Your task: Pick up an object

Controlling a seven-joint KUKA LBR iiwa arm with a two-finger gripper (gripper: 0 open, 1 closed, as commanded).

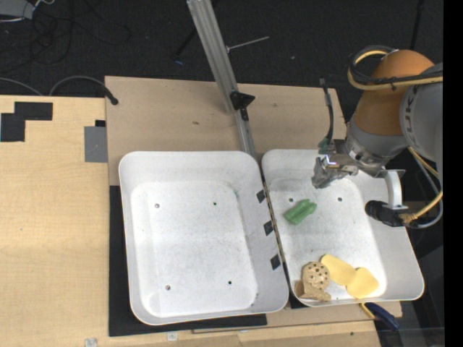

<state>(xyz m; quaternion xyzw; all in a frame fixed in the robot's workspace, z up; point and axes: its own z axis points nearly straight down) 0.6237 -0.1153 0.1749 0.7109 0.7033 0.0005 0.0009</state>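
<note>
The right bin (391,262) holds a small green object (299,212) near its left wall. At its front edge lie a yellow object (350,276) and a tan perforated piece (315,279). My gripper (323,178) hangs over the back part of the right bin, up and to the right of the green object and apart from it. I see nothing between its fingers.
The left bin (189,233) lies beside the right one, with black clips (266,226) along the shared wall. A slanted metal rail (221,67) rises from behind the bins. Cables (405,212) trail at the right of the arm.
</note>
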